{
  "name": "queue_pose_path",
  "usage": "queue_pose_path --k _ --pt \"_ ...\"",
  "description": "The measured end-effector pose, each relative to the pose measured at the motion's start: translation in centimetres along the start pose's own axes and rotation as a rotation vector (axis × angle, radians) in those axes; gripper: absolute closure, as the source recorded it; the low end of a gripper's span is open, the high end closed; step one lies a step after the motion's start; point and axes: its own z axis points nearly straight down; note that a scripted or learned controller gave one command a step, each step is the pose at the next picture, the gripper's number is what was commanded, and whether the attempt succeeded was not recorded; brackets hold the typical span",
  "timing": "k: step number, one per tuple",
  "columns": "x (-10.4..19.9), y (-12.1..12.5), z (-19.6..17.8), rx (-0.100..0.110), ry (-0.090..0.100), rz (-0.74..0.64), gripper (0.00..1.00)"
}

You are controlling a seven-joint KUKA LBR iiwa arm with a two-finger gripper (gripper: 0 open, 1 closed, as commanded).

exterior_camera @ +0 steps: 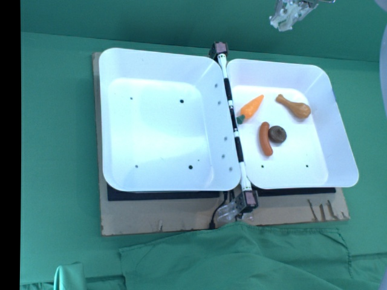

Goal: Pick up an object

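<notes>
A rumpled green cloth [242,261] lies nearest, over the front edge of the cardboard sheet [151,222] under both bins. The left bin [121,162] and right bin [338,168] sit side by side. In the right bin are a carrot [251,107], a butternut squash [294,106], a sausage [265,138] and — touching it — a brown doughnut [277,134]. The gripper [284,18] hangs high beyond the right bin — whether parted or closed, I cannot tell.

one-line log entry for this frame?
gripper: above bench, behind right bin | right bin: carrot, sausage, drumstick, brown doughnut | nothing held
</notes>
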Motion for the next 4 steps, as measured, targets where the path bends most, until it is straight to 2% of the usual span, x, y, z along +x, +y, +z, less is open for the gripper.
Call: queue_pose_path --k 1,2,3,4 --pt "6.4 0.2 -5.5 0.003 0.001 0.001 1.0" --pt "-2.3 -5.7 10.6 0.03 -0.002 0.018 1.0" --pt "-13.3 -8.1 19.9 0.025 -0.003 0.02 1.0" --pt "-7.9 -7.2 -0.2 -0.007 -0.005 0.003 1.0"
